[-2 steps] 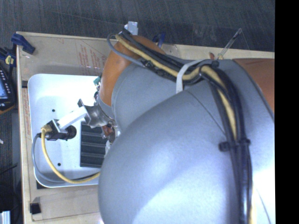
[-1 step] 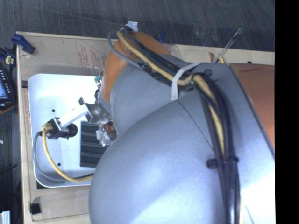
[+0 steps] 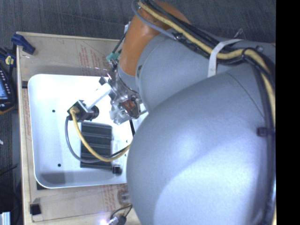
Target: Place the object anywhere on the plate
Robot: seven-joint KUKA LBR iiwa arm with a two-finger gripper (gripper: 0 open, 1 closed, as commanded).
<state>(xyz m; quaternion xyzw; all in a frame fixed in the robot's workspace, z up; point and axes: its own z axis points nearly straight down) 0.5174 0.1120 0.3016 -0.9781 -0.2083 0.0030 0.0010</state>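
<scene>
My gripper hangs over the right part of the left white bin, low over its floor. The big grey arm with its orange band covers the right half of the view and whatever lies under it. A small brownish patch sits at the gripper's tip; I cannot tell whether it is a held thing or part of the hand.
The bin's left and near walls are in plain sight, with bare white floor on its left side. A blue clamp grips the bench's far left corner. A dark device lies off the bench's left edge.
</scene>
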